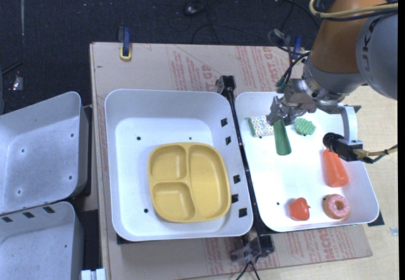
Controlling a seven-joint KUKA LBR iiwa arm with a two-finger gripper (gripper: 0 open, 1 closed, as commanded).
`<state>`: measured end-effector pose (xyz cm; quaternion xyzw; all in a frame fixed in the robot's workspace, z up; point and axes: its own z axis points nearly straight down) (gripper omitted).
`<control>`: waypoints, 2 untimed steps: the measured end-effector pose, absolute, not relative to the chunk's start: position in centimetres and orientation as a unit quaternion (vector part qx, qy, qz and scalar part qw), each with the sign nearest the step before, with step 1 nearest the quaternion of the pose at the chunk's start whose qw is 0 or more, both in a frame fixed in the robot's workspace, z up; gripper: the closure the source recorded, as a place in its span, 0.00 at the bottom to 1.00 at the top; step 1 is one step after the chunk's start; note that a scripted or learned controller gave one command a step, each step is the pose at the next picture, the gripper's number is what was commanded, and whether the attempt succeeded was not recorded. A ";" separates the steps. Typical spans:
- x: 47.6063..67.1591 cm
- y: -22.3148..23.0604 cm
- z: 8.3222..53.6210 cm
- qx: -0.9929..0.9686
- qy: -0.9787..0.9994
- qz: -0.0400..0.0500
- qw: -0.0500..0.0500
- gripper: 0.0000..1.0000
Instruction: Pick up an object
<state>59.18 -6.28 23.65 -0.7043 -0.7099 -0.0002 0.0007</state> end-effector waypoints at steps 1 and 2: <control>59.9 -1.8 24.1 -0.704 -0.710 -0.001 0.000 1.00; 60.5 3.5 24.7 -0.704 -0.710 -0.001 0.000 1.00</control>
